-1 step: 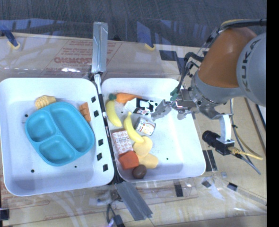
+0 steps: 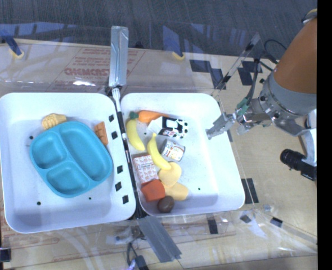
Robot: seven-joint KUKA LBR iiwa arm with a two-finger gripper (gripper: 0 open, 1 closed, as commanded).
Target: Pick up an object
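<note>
Hovering: my gripper (image 2: 216,129) sits at the right bin's (image 2: 225,173) right rim, up high, nothing between its fingers; how wide it stands I cannot tell from this angle.
Target pile: toy food bunched along the right bin's left wall, next to the divider.
Bananas: two, one (image 2: 134,134) near the top left, the other (image 2: 156,152) lying slantwise in the middle; I judge them light hollow plastic, smooth and curved, likely to slip. I'd grip across the narrow middle.
Carrot: orange piece (image 2: 149,116) at the top, touching nothing much, tapered; easy pick, I think, across the thick end.
Cow-print carton: (image 2: 174,127) boxy, black and white, flat faces, probably stiff; good grip on the opposite sides.
Small can: (image 2: 173,151) lying on its side against the second banana; it may roll.
Bottom cluster: red block (image 2: 152,189), yellow lumps (image 2: 172,180), dark ball (image 2: 166,204), all touching; crowded, risky.
Snack packet: (image 2: 143,167) lying flat, thin, hard to get under.
Open room: the right half of the right bin is bare white floor, so there's a clear way down from where I am.
Edges: left wall tight against the pile, so fingers may hit the rim there.
Left bin: (image 2: 14,201) blue divided tray (image 2: 70,157), corn (image 2: 53,119), small orange piece (image 2: 101,133); well apart from me.
</note>
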